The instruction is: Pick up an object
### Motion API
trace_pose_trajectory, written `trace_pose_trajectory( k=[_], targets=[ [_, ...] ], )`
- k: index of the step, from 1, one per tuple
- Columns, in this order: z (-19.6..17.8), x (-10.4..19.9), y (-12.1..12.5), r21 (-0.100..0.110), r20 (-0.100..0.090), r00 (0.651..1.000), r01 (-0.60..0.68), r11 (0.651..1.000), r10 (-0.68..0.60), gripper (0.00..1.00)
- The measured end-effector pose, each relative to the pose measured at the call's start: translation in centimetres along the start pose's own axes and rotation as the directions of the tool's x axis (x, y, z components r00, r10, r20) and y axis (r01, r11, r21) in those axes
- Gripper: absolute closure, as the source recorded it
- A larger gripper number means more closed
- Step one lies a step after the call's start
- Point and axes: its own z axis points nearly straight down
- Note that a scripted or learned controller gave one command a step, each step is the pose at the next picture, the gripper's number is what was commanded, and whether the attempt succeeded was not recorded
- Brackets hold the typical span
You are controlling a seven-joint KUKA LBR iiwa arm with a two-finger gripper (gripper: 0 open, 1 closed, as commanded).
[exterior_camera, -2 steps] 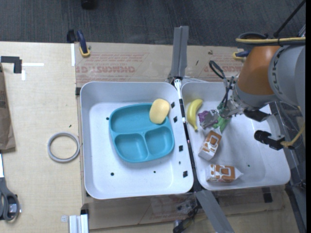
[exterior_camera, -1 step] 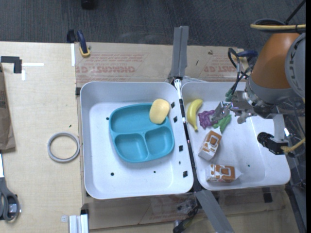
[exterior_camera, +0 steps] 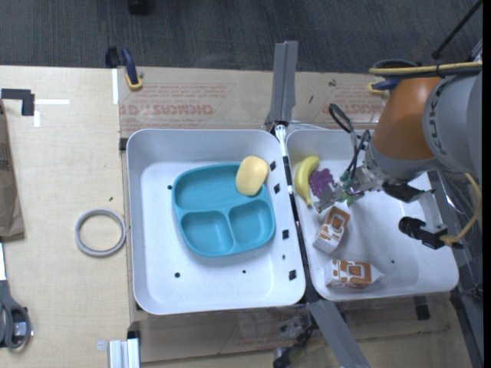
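The right bin (exterior_camera: 399, 271) holds a yellow banana (exterior_camera: 304, 176), a bunch of purple grapes (exterior_camera: 321, 179) and two small brown-and-white cartons (exterior_camera: 332, 229) (exterior_camera: 352, 274). My gripper (exterior_camera: 331, 198) is low in this bin, just right of the banana, right below the grapes and above the nearer carton. Nothing is visibly held in it. In the left bin (exterior_camera: 153, 228) a blue divided tray (exterior_camera: 222, 213) carries a pale yellow lemon-like fruit (exterior_camera: 252, 175) on its far right corner.
The arm's orange band (exterior_camera: 406, 121) and grey body cover the right bin's far right side. A grey ring (exterior_camera: 100, 231), scissors (exterior_camera: 11, 324) and a blue clamp (exterior_camera: 126, 66) lie on the bench left of the bins.
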Motion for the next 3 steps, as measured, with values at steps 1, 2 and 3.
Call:
trace_pose_trajectory(
  k=[1, 2, 3],
  targets=[
    [-3.8, -1.9, -2.0, 0.001, 0.000, 0.951, -0.309, 0.951, 0.309, 0.00],
    [0.9, -0.6, 4.2, 0.000, 0.001, 0.997, -0.081, 0.997, 0.081, 0.00],
    [-9.0, 4.2, 6.5, 0.000, 0.001, 0.993, 0.120, 0.993, -0.120, 0.00]
  ],
)
